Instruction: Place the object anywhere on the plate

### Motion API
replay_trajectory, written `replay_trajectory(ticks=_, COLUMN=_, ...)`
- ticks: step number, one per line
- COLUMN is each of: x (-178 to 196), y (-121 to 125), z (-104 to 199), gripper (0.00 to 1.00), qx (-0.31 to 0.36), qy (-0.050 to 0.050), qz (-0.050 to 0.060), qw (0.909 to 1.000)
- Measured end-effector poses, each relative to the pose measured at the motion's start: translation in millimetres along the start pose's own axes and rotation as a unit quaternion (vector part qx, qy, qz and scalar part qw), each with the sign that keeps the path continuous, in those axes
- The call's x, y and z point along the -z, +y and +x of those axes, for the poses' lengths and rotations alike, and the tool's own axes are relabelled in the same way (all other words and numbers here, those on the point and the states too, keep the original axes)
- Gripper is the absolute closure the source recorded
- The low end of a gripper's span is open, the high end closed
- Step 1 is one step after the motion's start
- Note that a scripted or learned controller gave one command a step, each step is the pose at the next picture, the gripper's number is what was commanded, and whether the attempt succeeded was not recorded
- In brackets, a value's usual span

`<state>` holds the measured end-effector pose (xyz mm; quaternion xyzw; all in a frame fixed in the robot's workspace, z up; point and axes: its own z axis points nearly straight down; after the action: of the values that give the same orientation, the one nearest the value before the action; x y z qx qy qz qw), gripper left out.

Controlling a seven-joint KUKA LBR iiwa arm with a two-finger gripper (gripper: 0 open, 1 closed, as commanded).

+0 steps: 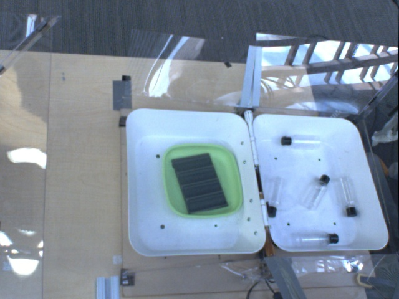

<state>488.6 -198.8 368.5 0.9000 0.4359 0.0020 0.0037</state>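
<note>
A square green plate (233,167) with rounded corners lies in the middle of the left white bin (142,185). On the plate rests a dark grey ribbed rectangular block (199,183), lying flat and turned slightly off the plate's axis. It covers most of the plate's centre, so only the green rim shows around it.
The right white bin (352,136) holds several clear vials with black caps, among them one near the back (298,142), one in the middle (315,193) and one at the front (315,238). Bare wooden bench (68,167) stretches to the left of the bins.
</note>
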Motion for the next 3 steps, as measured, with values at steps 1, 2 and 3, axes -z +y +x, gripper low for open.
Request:
replay_trajectory(ticks=1, x=-62, y=-2, z=1, gripper=0.0, qx=-0.046, qy=0.0, qz=0.003, qw=0.999)
replay_trajectory(ticks=2, x=-120, y=-2, z=0, gripper=0.0, qx=-0.071, qy=0.0, qz=0.003, qw=0.9975)
replay_trajectory(ticks=3, x=-58, y=-3, z=3, gripper=0.0, qx=-0.113, qy=0.001, qz=0.001, qw=0.9936)
